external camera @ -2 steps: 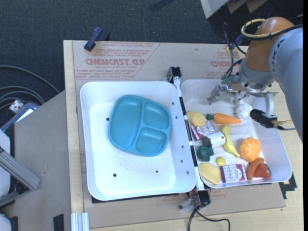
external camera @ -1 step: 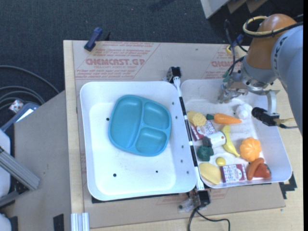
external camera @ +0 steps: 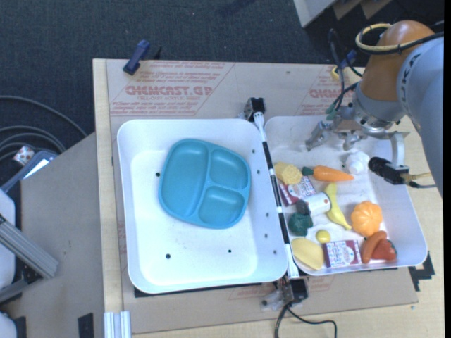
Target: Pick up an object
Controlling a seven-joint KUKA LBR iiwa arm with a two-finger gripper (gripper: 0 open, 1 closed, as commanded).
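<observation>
Approach step: my hand [external camera: 331, 134] hangs spread and empty over the right bin [external camera: 416, 220]; next, descend onto the carrot [external camera: 331, 174].

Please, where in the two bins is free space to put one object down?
Free: the left bin around the blue plate, especially its near floor. Crowded: the right bin, with carrot, banana and orange pumpkin.
</observation>
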